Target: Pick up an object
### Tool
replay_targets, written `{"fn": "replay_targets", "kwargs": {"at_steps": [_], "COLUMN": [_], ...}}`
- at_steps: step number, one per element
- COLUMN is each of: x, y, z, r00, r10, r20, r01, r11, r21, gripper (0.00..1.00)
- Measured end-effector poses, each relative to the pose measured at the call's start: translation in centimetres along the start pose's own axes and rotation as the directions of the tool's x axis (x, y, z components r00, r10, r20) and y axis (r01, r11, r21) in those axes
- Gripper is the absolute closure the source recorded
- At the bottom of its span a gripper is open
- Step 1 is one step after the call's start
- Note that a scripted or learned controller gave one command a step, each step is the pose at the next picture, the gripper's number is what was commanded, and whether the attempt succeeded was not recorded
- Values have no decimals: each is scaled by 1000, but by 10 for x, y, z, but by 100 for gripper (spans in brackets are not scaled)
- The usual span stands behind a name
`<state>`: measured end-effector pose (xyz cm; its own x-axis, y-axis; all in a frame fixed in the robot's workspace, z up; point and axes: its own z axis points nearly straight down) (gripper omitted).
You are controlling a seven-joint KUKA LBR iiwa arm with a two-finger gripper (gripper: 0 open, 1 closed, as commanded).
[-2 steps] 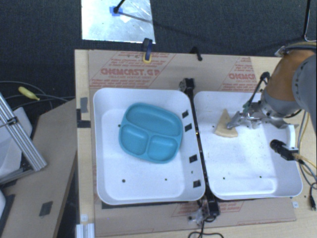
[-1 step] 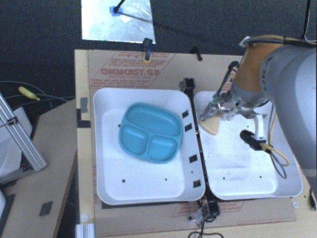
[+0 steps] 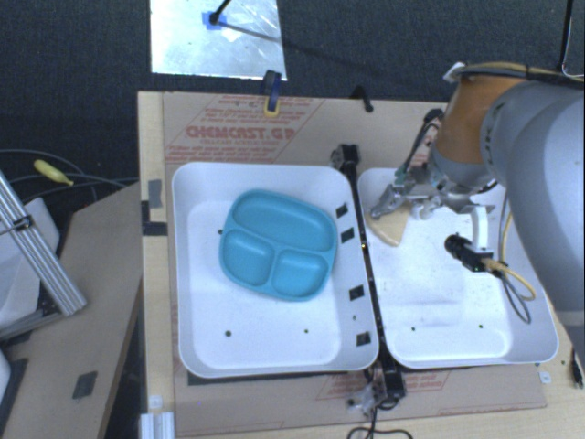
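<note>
A pale tan wedge-shaped object (image 3: 388, 230) lies at the upper left of the right bin (image 3: 457, 337), close to the divider between the bins. My gripper (image 3: 391, 203) is low over the bin, its tip right at the upper edge of the wedge, pointing left. The grey arm with its orange band (image 3: 471, 112) comes in from the right and hides the bin's upper right corner. A blue divided plate (image 3: 278, 243) lies flat in the middle of the left bin (image 3: 206, 337).
A black plug with a yellow cable (image 3: 475, 256) hangs from the arm over the middle of the right bin. Black clips (image 3: 356, 291) line the divider between the bins. A reflective sheet (image 3: 219, 26) lies beyond the bench at the top.
</note>
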<state>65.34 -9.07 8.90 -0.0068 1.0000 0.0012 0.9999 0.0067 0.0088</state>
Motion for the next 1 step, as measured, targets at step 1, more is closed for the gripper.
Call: {"fn": "replay_targets", "kwargs": {"at_steps": [1], "x": [2], "y": [-41], "z": [-1], "r00": [1000], "r10": [7], "r20": [2], "r01": [-6], "r11": [1000], "r21": [-7], "gripper": [0]}}
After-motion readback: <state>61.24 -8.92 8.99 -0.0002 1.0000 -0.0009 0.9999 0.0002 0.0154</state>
